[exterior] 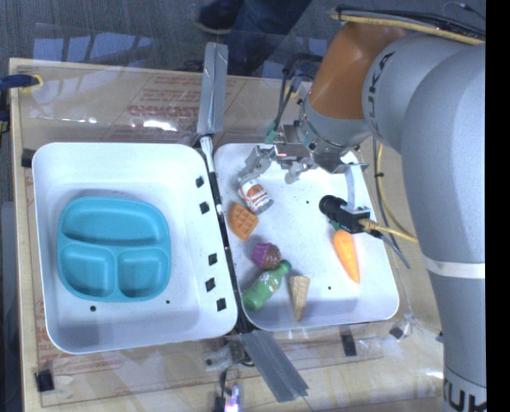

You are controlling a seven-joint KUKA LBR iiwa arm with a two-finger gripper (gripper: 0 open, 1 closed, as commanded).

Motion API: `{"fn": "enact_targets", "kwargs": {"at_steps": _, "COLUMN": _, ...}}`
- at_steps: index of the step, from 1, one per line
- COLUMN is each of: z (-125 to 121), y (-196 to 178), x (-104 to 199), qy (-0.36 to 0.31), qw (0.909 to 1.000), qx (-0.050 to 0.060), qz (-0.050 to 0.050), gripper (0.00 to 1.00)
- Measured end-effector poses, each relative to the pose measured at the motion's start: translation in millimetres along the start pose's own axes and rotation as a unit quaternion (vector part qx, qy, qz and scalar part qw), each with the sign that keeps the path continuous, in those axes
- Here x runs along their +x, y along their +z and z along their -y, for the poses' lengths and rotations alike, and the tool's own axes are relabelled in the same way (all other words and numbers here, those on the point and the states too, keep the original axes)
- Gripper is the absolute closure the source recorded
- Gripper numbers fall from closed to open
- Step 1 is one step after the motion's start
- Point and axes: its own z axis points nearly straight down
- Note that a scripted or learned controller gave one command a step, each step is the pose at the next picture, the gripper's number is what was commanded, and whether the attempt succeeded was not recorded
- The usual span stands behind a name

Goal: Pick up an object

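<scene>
Two white bins are sitting side by side; in the right bin (371, 303) the gripper (257, 163) is hanging with fingers apart — the small can (255, 196) is lying just below them, not held.

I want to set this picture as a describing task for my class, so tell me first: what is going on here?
A grey robot arm reaches in from the right over the right bin. Its gripper is at a small can near the bin's back left; a grasp cannot be confirmed. Also in that bin lie a waffle, a purple toy, a green bottle, an ice cream cone and a carrot. The left bin holds a blue divided tray.
</scene>
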Motion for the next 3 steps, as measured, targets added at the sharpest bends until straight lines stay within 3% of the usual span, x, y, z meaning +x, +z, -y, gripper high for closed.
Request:
{"fn": "enact_targets", "kwargs": {"at_steps": 1, "z": -33.5, "y": 94.0, "x": -1.0, "qy": 0.039, "qw": 0.9992, "qx": -0.003, "qz": 0.004, "gripper": 0.00}}
{"fn": "enact_targets", "kwargs": {"at_steps": 2, "z": -2.5, "y": 112.2, "x": -1.0, "qy": 0.202, "qw": 0.9794, "qx": -0.001, "qz": 0.001, "gripper": 0.00}}
{"fn": "enact_targets", "kwargs": {"at_steps": 3, "z": -2.6, "y": 102.7, "x": 0.1, "qy": 0.199, "qw": 0.9799, "qx": 0.000, "qz": 0.000, "gripper": 1.00}}
